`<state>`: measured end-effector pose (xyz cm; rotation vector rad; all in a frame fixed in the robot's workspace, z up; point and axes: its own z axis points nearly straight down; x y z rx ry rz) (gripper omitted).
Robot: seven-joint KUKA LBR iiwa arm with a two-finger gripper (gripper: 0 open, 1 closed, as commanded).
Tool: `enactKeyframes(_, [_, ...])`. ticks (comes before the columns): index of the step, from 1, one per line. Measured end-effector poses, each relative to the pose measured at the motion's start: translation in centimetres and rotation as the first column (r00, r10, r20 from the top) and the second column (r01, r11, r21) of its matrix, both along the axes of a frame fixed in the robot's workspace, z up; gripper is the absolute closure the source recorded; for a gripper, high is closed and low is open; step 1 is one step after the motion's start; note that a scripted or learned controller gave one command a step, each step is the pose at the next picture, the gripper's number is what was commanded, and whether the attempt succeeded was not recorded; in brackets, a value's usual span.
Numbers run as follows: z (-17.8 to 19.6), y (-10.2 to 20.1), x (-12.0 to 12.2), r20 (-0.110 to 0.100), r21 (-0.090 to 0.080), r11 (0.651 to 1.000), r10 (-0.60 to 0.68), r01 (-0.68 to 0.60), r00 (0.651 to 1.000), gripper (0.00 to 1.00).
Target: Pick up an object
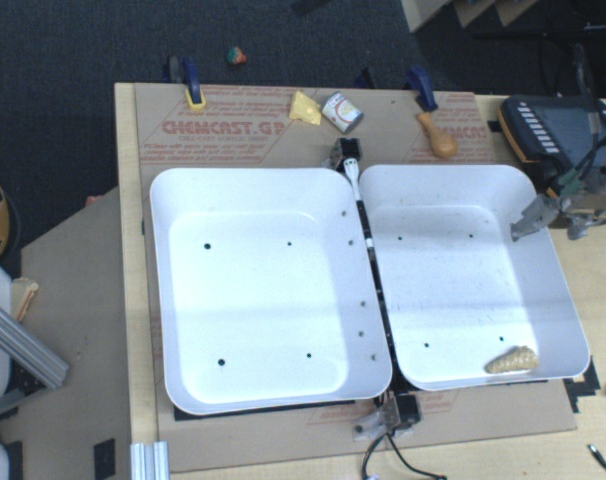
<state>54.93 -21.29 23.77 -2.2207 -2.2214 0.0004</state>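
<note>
Bins are observed side by side on a brown board that bears red lettering (223,126). The left bin (183,208) is shallow and white, with small dark dots on its floor. The right bin (463,183) touches it along a shared dark seam. One object is found in the right bin: a tan, cone-shaped pastry-like piece (511,360), lying on its side close to the near right corner, just inside the rim.

Beyond the far rims, several items are noted on the board: a yellow wedge-shaped piece (305,109), a small white box (342,112) just beside it, and an orange-brown wooden-looking object (436,136) above the far edge of the right bin. Blue clamps (192,78) are seen at the board's far edge.

The gripper (531,222) is seen at the far right rim of the right bin, with a grey finger angled down towards the bin wall. It is well apart from the pastry-like piece, which lies nearer along the same side. Whether the claw is open or closed cannot be told. A dark pendant with buttons (539,128) rests on the bench beyond the gripper.
</note>
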Motion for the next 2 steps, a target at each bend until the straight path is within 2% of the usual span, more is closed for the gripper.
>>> enactKeyframes(1, [16.81, -1.34, -4.01, 0.021, -0.010, 1.000, -0.001, 0.002, 1.000, 0.00])
enactKeyframes(2, [16.82, -1.16, -3.88, 0.007, -0.005, 1.000, 0.001, -0.001, 1.000, 1.00])
